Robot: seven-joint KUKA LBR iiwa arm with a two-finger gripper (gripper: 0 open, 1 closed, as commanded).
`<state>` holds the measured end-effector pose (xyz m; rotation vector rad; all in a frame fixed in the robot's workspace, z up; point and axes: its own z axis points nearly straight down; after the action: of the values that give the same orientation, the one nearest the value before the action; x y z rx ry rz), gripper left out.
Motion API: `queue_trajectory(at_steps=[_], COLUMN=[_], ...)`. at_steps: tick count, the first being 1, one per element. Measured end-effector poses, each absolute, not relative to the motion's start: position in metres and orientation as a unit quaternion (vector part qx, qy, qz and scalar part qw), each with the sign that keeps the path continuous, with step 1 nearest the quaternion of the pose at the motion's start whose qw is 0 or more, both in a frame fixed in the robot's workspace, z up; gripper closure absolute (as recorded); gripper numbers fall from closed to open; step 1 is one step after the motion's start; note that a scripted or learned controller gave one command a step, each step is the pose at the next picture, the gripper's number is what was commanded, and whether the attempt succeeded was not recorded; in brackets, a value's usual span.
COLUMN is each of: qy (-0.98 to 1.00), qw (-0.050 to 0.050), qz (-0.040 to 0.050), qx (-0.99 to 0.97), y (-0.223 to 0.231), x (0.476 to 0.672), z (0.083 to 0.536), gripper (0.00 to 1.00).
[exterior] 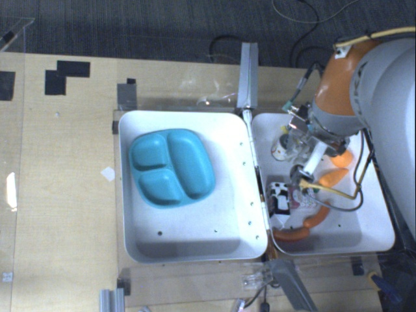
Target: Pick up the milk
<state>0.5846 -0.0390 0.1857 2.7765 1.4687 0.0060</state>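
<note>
2 white bins are sitting side by side on the bench. The left bin [195, 252] is holding 1 blue plate [172, 168] with 3 compartments, lying flat near its middle. The arm [387, 103] is reaching in from the right over the right bin [367, 233], and its bulk is covering much of that bin's far and right side.

The milk [279, 197], a small carton with black and white patches, is lying in the right bin close against the left wall, toward the near half. Just nearer than it, a curved orange-brown sausage [304, 229] is bending around the carton's near side, close to it; whether the 2 are touching cannot be told. An orange thing [339, 174] is lying further right, partly hidden by the wrist. A small pale round thing [281, 150] is sitting near the left wall, beyond the milk.

The gripper [296, 142] is hanging over the far-left part of the right bin, just beside the pale round thing and apart from the milk. Whether its jaws are apart or together cannot be told, since the wrist and cables are blurring into them, and nothing can be seen held between them.
</note>
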Motion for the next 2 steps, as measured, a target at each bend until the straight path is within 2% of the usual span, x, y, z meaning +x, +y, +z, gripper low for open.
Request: queue_trajectory(at_steps=[1,2], qy=[0.557,0.538], qw=[0.0,0.0], qz=[0.0007,0.0013], qx=[0.831,0.843], y=[0.033,0.058], x=[0.565,0.491], z=[0.184,0.238], gripper=[1.0,1.0])
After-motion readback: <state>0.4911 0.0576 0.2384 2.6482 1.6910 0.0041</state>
